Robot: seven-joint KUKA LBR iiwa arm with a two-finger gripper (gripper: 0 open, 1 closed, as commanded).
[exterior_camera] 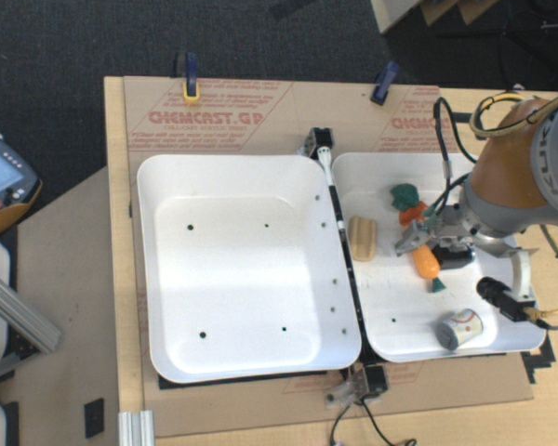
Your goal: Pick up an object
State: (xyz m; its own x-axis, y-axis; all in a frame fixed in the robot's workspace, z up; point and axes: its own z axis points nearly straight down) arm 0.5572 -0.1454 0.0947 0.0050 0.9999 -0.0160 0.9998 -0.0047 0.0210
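**Gripper low over orange piece, grasp unconfirmed**

Left to right we see the left bin (167,277), a tan block (362,237), then the gripper (431,242) down by the orange object (427,262) in the right bin (391,337). Cannot tell the tool's state. Next: secure it, lift straight.

From my remote station I see four loose objects in the right bin (381,342): a tan wooden block (362,237) near its left wall, a green piece (405,194) behind, an orange carrot-like piece (427,262) mid-bin, and a grey cylinder (458,329) lying near the front edge.
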